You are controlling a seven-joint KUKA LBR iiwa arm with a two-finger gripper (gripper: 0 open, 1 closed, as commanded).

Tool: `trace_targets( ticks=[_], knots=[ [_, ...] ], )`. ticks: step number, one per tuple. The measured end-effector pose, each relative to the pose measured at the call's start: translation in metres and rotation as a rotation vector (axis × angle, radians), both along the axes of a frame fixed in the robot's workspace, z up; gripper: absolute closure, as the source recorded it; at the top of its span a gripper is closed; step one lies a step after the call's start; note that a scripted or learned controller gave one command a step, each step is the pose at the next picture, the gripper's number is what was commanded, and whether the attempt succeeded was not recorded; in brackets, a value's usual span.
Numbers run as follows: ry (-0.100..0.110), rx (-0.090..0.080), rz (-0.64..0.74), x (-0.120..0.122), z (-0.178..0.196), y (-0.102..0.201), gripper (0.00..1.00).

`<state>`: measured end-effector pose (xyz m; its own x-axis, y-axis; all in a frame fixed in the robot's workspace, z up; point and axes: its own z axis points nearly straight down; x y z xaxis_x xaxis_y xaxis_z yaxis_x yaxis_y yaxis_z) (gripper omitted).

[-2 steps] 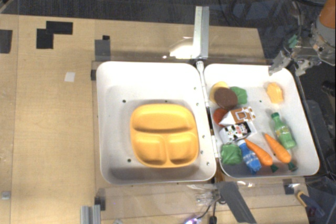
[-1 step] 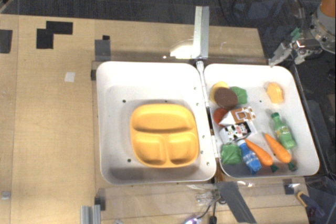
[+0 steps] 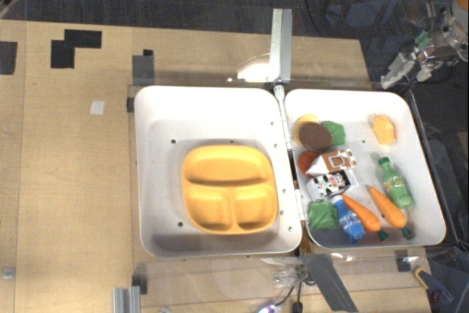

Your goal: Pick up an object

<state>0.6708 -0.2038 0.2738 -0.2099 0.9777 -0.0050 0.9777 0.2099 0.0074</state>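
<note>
The right bin (image 3: 421, 150) holds a jumble of small things. A brown round piece (image 3: 315, 134) lies at its far left beside a green lump (image 3: 334, 131). A white printed carton (image 3: 331, 172) sits in the middle, and a yellow-orange piece (image 3: 384, 128) lies alone at the far right. Nearer the front are a green bottle (image 3: 394, 183), two orange carrots (image 3: 360, 211) (image 3: 387, 207), a blue bottle (image 3: 349, 220) and a green leafy piece (image 3: 321, 215). My gripper (image 3: 410, 70) hangs open beyond the bin's far right corner, outside the bin, with nothing between its fingers.
The left bin (image 3: 157, 157) bears a yellow compartment tray (image 3: 229, 185). A metal post (image 3: 281, 40) stands behind the wall that the two bins share. Cables lie on the dark floor behind the bench.
</note>
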Motion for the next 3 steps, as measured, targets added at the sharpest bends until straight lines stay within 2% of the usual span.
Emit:
trace_targets(
  ticks=[1,2,3],
  knots=[
    [0.0,0.003,-0.285,-0.001,0.113,-0.001,0.0],
    [-0.007,0.0,-0.275,0.001,0.125,0.002,1.0],
    [-0.006,0.0,-0.274,0.001,0.125,0.002,0.0]
  ],
)
